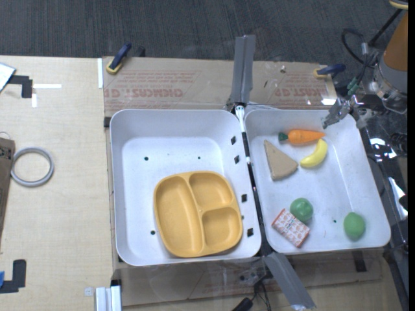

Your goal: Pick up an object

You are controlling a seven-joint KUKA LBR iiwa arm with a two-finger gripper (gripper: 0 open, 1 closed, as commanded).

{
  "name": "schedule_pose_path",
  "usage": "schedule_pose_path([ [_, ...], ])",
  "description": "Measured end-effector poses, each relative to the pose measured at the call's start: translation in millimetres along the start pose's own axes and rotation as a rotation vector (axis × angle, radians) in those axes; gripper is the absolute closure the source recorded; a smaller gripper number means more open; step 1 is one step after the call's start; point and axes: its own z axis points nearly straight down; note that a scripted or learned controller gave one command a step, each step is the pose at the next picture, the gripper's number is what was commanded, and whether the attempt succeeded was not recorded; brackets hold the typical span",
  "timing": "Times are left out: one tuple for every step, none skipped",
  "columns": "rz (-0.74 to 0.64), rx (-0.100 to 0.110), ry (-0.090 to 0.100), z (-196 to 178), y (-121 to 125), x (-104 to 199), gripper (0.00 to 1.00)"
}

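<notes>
The right bin (363, 173) holds an orange carrot (303, 136), a yellow banana (315, 154), a tan wedge (280, 161), a green round piece (301, 208), a green ball (354, 225) and a red-and-white packet (290, 228). My gripper (338, 113) hangs over the bin's far right corner, up and to the right of the carrot and apart from it. Nothing shows in its grasp. The arm's orange band (397, 50) is at the top right.
The left bin (130, 173) carries a yellow divided plate (198, 212). A grey post (244, 70) rises between the bins at the back. A tape roll (30, 166) lies on the bench at left. Blue clamps (118, 57) (331, 70) pin the cardboard behind.
</notes>
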Motion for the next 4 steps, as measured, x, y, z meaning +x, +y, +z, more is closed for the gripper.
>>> schedule_pose_path([
  [-0.046, -0.003, 0.0, 123, 2, -10, 0.0],
  [-0.327, -0.005, -0.003, 123, 23, -7, 0.0],
  [-0.26, 0.002, 0.009, 116, 23, -20, 0.0],
  [-0.261, -0.004, 0.0, 105, 24, -22, 1.0],
])
